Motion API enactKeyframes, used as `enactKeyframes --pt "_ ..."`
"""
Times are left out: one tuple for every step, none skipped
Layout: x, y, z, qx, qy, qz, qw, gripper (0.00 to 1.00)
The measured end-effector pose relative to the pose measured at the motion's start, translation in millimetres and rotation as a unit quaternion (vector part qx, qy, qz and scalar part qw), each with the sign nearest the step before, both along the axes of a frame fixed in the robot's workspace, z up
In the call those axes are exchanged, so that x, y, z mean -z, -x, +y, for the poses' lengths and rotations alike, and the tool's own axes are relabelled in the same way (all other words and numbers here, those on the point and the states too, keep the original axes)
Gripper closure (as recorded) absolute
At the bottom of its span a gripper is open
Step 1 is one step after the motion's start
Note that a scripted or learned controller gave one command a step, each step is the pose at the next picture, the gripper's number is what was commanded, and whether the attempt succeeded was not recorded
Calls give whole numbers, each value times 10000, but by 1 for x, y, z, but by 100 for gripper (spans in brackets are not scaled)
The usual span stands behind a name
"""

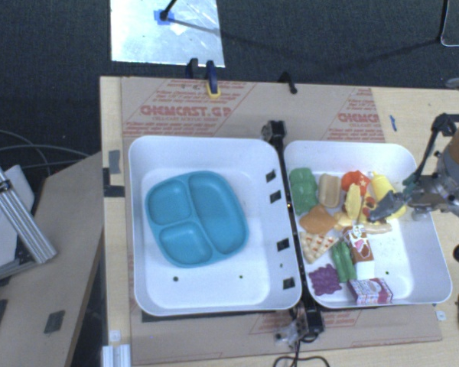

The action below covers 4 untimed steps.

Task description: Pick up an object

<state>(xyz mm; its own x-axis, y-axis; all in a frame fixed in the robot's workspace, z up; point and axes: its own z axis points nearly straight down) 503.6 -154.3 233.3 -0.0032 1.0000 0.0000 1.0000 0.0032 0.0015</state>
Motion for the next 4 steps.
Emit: enactKeyframes --pt "152 16 13 25 -9 -13 10000 0" --pt "134 13 11 12 7 -58 10000 100" --pt "43 -53 92 -62 -8 -65 10000 100" --pt "29 -27 153 -42 -17 3 10000 100"
